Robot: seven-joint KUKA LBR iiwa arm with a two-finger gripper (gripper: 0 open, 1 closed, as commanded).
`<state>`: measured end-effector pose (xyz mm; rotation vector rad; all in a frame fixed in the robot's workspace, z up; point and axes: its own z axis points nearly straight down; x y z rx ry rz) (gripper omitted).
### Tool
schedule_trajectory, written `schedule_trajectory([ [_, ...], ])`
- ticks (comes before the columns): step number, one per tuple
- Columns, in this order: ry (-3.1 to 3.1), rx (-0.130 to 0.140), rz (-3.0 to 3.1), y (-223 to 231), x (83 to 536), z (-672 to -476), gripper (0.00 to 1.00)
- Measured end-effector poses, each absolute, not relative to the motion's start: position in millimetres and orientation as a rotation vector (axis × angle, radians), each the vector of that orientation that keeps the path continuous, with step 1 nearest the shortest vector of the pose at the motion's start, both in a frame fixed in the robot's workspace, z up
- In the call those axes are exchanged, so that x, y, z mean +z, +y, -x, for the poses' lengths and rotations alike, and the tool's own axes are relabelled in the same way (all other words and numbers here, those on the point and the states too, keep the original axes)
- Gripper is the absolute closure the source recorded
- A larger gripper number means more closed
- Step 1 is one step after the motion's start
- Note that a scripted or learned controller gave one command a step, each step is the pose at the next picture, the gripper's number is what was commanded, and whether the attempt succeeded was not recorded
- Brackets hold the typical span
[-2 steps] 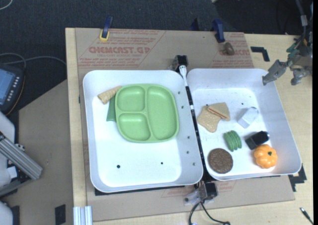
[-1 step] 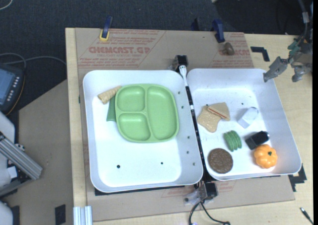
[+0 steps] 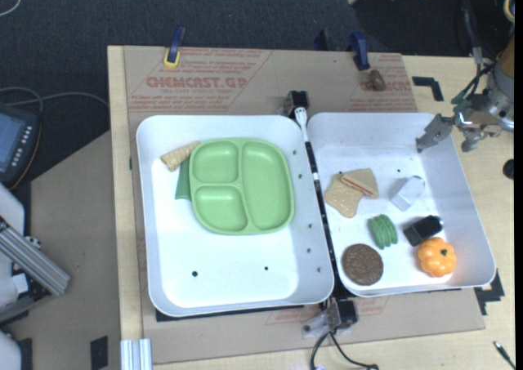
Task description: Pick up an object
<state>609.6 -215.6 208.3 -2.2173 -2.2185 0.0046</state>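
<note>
The pincer [image 3: 451,130] hangs over the far right rim of the right bin [image 3: 478,221], its two grey fingers spread apart with nothing between them.

Taking the right bin as the landmark, nearest the pincer lies a small pale grey block [image 3: 407,191], in the bin's upper middle, apart from the fingers and toward the bin's near side. It looks light and stiff, with flat faces a two-finger grip could close on across its short width; by my judgement it is the easiest first pick. Just beside it, toward the bin's left wall, sits a toy sandwich [image 3: 351,190], flat and wide, probably harder to span. Further toward the near edge are a green ridged piece [image 3: 382,230], a black block [image 3: 422,229] and, touching or just beside that, an orange pumpkin [image 3: 437,257], rounded and likely slippery. A brown round cookie [image 3: 362,264] lies in the near left part, too flat to grip easily.

Beyond the right bin's left wall, the left bin [image 3: 221,291] on the counter [image 3: 122,115] holds a green divided plate [image 3: 242,185] with a tan piece [image 3: 177,155] at its far left corner.
</note>
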Motion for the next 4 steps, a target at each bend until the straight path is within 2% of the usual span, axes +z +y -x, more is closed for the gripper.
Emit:
schedule_trajectory([
  [1,-2.217,0.005,2.217,-219.6,145.4,-609.0,0.00],
  [2,-2.218,-0.007,2.211,-215.3,83.8,-606.4,0.00],
  [3,-2.219,-0.002,2.215,-213.2,84.9,-606.8,0.00],
  [4,-2.222,-0.003,2.220,-214.3,96.0,-607.4,1.00],
])
